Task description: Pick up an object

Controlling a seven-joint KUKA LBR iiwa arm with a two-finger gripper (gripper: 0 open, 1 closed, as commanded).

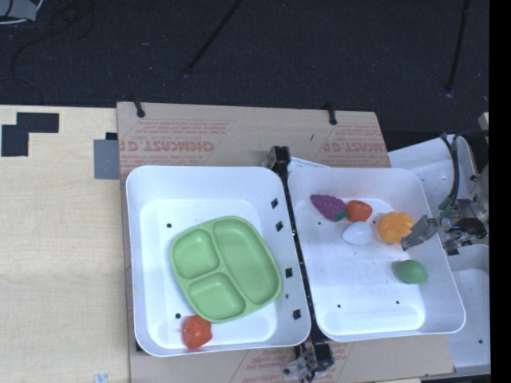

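At right bin's (447, 325) right rim, end effector (421, 231) sat just beside orange object (394, 227), grip state impossible to tell; green ball (411, 272) lay near, below it

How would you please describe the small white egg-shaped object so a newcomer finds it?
Look in the right-hand white bin, at the cluster near its far side. The white egg-shaped object lies below the red tomato-like piece, left of the orange one; it alone is white.

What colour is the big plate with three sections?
Light green. The divided plate shows clearly in the camera view, inside the left bin.
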